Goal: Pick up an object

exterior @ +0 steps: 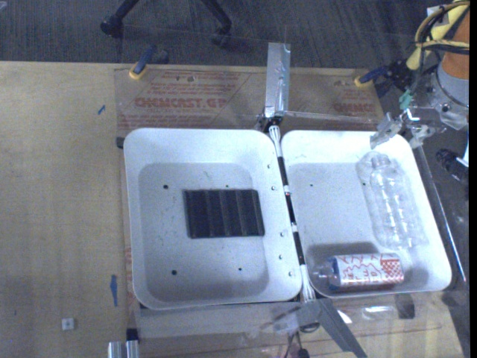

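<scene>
- Camera view, from my remote station: the grey arm [455,88] reaches in from the right, and its gripper [389,130] hangs over the far right corner of the right bin [328,200]. At this slant I cannot tell whether the gripper is released or clenched.
- A clear plastic bottle [391,200] lies on its side in the right bin, just in front of the gripper. Its cap end points up toward the tool and its body runs away along the bin's right wall. I cannot make out whether the two touch.
- A red-and-white printed can [365,269] lies on its side at the near edge of the same bin, well apart from the gripper and just past the bottle's base.
- A dark ridged rectangular block [223,212] lies flat in the middle of the left bin [133,222], far to the gripper's left across the seam between the bins.
- Both bins rest side by side on a wooden bench [59,200], over a clear sheet with red lettering [186,99] beyond their far edge.
- Yellow cables [440,24] loop above the wrist, behind the gripper.
- A yellow-tipped clamp [141,64] grips the sheet's far left corner, far from the gripper.
</scene>
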Tool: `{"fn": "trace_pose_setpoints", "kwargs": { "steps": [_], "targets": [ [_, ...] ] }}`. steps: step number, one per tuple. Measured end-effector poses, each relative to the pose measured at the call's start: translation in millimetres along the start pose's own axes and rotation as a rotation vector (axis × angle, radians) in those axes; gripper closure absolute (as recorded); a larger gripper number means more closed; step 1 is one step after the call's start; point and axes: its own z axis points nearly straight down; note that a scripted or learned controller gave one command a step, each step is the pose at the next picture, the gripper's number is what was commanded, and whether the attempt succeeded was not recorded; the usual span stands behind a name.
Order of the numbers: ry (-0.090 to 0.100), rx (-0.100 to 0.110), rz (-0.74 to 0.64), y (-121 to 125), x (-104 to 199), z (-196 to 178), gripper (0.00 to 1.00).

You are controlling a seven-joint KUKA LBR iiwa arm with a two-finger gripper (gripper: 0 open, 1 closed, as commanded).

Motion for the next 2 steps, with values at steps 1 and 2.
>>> {"fn": "trace_pose_setpoints", "kwargs": {
  "steps": [1,2],
  "targets": [
    [0.005,-0.01,-0.021,-24,-18,121,0.0],
    [-0.008,-0.025,-0.155,-43,20,126,0.0]
  ]
}}
